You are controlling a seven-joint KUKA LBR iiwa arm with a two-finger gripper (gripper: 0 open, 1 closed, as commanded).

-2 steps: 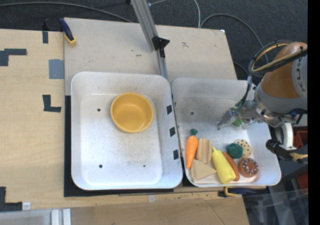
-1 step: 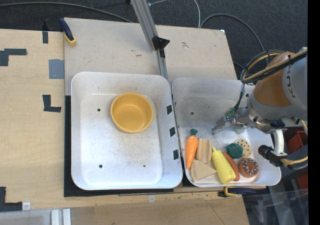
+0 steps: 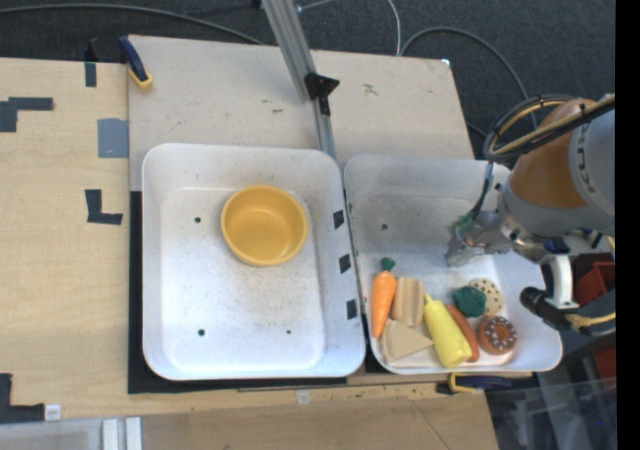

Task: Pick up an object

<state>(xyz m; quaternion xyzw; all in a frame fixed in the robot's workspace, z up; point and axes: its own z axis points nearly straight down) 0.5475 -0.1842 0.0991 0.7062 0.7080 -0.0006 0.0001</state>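
Toys crowd the near end of the right bin (image 3: 420,178): a carrot (image 3: 382,302), a yellow bottle (image 3: 447,330), a donut (image 3: 497,335), others heaped between. A yellow bowl (image 3: 264,225) sits alone in the left bin (image 3: 170,238). From above, the tool (image 3: 466,241) hangs low over bare bin floor, just beside the heap; it looks to carry nothing, though its grip is too blurred to read. Picking is all ahead, I'd say.
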